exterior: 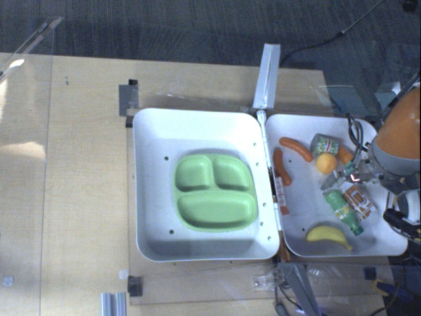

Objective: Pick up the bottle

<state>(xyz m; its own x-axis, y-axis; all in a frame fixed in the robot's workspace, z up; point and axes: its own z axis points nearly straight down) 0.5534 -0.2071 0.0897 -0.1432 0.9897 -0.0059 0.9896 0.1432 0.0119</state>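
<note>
The bottle [343, 210] is green with a pale label. It lies on its side in the right bin [299, 196], pointing toward the front right corner. My gripper [346, 176] hangs just above the bottle's upper end, at the tip of the grey arm with the orange band [401, 133] that comes in from the right. The wrist hides part of the bin's right side.
Around the bottle in the right bin lie a banana [327, 236], a red-brown snack packet [359, 200], an orange [325, 163], a green-labelled can [325, 143] and two sausages [296, 149]. The left bin [151, 176] holds a green divided tray [215, 191].
</note>
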